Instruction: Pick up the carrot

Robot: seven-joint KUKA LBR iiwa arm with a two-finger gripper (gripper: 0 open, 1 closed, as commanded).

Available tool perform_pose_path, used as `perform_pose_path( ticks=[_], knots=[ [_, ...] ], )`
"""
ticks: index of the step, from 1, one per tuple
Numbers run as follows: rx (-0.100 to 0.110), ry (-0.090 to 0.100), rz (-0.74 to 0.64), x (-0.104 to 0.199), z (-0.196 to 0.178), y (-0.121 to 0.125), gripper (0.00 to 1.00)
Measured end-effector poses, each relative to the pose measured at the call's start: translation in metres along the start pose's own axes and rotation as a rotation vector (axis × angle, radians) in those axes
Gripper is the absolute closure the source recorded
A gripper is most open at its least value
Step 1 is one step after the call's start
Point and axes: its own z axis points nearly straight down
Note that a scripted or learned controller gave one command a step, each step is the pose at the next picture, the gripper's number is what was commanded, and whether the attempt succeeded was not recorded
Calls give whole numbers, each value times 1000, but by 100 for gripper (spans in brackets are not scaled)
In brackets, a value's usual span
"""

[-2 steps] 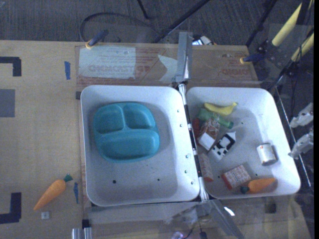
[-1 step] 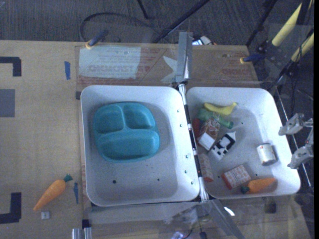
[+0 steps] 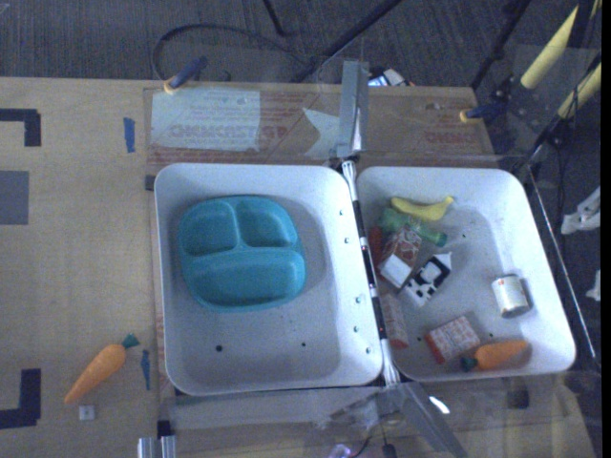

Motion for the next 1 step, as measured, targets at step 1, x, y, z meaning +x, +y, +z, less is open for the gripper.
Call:
perform_pose_path(
  ticks=[1],
  knots=[
    [-1,-4,3,-3,-9,-1,100]
  ],
)
